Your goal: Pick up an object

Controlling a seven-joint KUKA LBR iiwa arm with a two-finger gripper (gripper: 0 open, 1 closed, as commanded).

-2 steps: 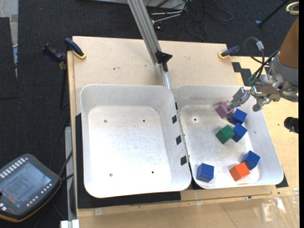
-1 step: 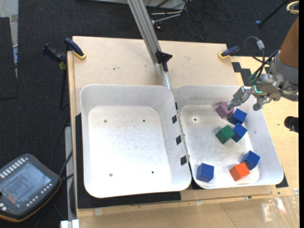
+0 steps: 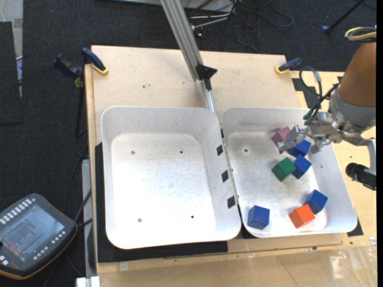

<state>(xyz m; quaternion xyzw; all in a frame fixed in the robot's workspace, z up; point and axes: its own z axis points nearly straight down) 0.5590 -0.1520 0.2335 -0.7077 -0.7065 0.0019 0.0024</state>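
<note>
Right, front of frame first: a grey handheld controller [image 3: 30, 235] with a screen lies on the dark floor at lower left, off the bench [image 3: 155, 76].

Two white bins sit side by side on the bench, rims touching in the middle. Left bin [image 3: 119, 160] has a bare speckled floor. Right bin [image 3: 251, 160] has all the blocks.

Blocks in the right bin, front to back:
- blue cube [image 3: 258, 216] near the front rim, left of the others
- orange cube [image 3: 301, 215] at front right, touching a second blue cube [image 3: 318, 200] just behind it
- green cube [image 3: 283, 170] mid-bin, pressed against another blue block [image 3: 302, 165] on its right
- one more blue block [image 3: 302, 147] directly under the gripper [image 3: 293, 141]
- pale purple cube [image 3: 279, 137] just left of the gripper

Gripper sits low over that back cluster, arm [image 3: 359, 94] coming in from the right (orange band above the wrist). Fingers look to be around or against the upper blue block, but the view is too cluttered there: I cannot tell how wide they stand or whether anything is actually gripped.

Farther back: a slanted metal pole [image 3: 182, 31] ends at the bins' rear seam, with yellow-tipped clamps [image 3: 96, 61] on the bench's back corners.
</note>
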